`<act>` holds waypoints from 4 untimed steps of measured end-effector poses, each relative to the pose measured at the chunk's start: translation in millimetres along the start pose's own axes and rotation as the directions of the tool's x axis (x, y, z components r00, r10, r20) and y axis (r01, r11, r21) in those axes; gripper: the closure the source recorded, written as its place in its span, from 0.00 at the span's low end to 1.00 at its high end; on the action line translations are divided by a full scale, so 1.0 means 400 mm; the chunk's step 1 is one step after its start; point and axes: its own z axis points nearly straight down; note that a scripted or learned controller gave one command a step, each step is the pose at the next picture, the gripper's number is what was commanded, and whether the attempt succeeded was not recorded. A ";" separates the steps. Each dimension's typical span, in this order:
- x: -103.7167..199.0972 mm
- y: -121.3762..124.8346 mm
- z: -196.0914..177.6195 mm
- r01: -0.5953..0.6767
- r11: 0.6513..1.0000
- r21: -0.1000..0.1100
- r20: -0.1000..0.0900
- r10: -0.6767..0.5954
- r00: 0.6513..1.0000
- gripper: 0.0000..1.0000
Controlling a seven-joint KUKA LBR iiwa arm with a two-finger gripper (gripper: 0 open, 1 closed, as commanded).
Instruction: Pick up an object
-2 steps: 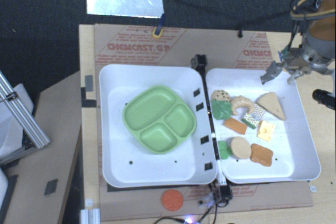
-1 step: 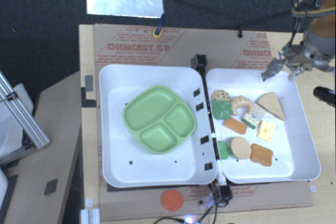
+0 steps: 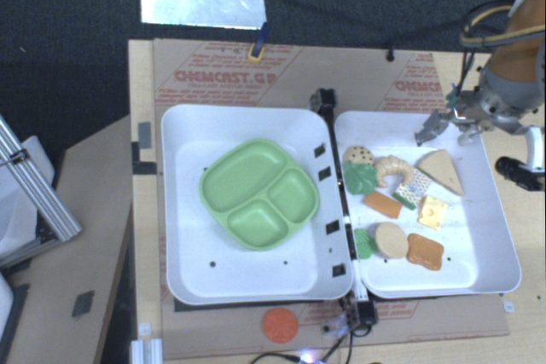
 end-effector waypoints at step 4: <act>-0.030 0.055 0.026 0.004 1.000 -0.008 0.002 -0.004 1.000 1.00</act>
